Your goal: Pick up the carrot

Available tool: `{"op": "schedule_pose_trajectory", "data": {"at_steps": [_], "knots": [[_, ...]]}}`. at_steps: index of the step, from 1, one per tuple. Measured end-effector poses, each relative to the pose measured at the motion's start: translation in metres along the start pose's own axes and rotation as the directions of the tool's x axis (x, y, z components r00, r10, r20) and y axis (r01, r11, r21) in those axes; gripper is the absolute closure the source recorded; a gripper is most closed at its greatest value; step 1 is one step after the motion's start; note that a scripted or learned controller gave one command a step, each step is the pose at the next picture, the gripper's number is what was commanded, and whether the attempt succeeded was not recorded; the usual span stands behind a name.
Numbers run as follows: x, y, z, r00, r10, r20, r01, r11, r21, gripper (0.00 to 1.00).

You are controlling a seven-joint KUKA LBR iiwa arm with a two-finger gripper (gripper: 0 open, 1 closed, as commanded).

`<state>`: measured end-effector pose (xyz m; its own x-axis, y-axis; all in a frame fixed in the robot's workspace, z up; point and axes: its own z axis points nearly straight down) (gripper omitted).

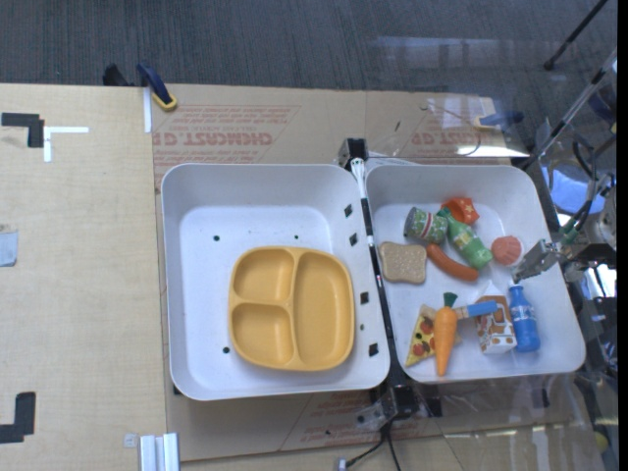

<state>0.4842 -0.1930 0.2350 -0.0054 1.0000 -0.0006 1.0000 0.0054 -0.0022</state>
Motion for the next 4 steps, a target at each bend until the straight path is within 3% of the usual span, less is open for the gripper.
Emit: {"op": "schedule_pose_trajectory", "data": {"at_steps": [1,2,3,4], "knots": [[0.057,-0.005,0.093,0.997,-0.083,-0.001,0.083,0.997,0.0,0.0],[0.099,-0.004,0.122,0.998,0.067,-0.002,-0.067,0.998,-0.004,0.0],[0.096,0.0,0.111,0.997,0.073,0.002,-0.073,0.997,-0.014,1.0],[0.096,-0.001,0.112,0.997,0.073,0.002,-0.073,0.997,-0.012,0.0]]}}
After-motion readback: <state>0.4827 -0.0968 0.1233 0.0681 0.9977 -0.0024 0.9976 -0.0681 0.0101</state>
